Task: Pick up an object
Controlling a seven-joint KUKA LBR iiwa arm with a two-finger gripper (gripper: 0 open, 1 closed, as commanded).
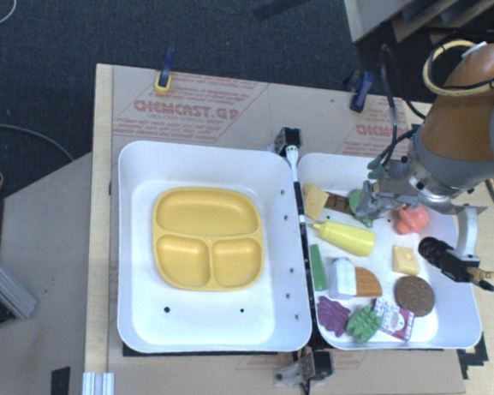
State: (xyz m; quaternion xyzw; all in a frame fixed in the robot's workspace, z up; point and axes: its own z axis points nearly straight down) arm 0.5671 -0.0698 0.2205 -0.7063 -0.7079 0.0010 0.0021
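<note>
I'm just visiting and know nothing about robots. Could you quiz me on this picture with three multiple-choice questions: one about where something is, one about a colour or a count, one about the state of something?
1. Where does the yellow divided tray lie?
A. In the left bin
B. In the right bin
C. On the bare bench

2. How many compartments does that tray have?
A. Two
B. Three
C. Five

3. How does the yellow mustard bottle rest?
A. Standing upright
B. Lying on its side
C. Hanging from the claw

Answers:
1. A, the tray sits in the middle of the left bin, while the toy foods crowd the right bin.
2. B, one wide compartment runs along the far side and two smaller ones sit side by side nearer the camera.
3. B, the bottle lies flat on the right bin's floor, its tip toward the divide between the bins, nearer the camera than the claw.
</note>
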